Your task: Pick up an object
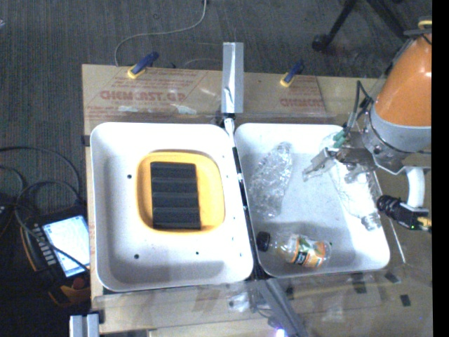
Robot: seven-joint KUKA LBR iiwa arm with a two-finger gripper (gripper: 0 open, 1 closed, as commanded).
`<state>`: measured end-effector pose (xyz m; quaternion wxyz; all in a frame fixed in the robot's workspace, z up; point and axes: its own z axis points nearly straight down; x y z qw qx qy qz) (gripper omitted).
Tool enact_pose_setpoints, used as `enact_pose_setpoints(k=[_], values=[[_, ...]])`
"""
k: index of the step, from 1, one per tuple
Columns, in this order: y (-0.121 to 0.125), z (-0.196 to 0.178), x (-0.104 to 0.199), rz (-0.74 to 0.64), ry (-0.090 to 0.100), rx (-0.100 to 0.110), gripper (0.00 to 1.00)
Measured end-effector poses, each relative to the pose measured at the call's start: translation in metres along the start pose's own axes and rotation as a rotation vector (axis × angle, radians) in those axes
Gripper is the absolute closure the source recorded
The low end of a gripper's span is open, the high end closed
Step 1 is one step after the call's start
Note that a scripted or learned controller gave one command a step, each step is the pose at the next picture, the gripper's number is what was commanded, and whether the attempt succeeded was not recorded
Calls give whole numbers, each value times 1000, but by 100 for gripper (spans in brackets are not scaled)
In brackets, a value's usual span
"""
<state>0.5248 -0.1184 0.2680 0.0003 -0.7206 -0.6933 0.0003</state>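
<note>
We see our gripper (330, 159) over the right bin's (309, 262) far right part, its fingers spread apart with nothing between them. A crumpled clear bottle (272, 176) lies just left; a small juice bottle (300, 250) lies near. Clear plastic may slip or crush if we close off-centre.

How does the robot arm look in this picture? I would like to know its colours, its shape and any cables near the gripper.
The arm is thick and rounded, with a bright orange band above a pale grey wrist section. Below the wrist sits the gripper, made of thin metallic parts with a small green piece near its base. A white curved piece and a black fitting with a cable lie at the arm's lower side.
</note>
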Motion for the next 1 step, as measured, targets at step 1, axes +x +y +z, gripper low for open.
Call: enact_pose_setpoints(k=[1], values=[[-39, 35, -52, 82, -3, 2, 100]])
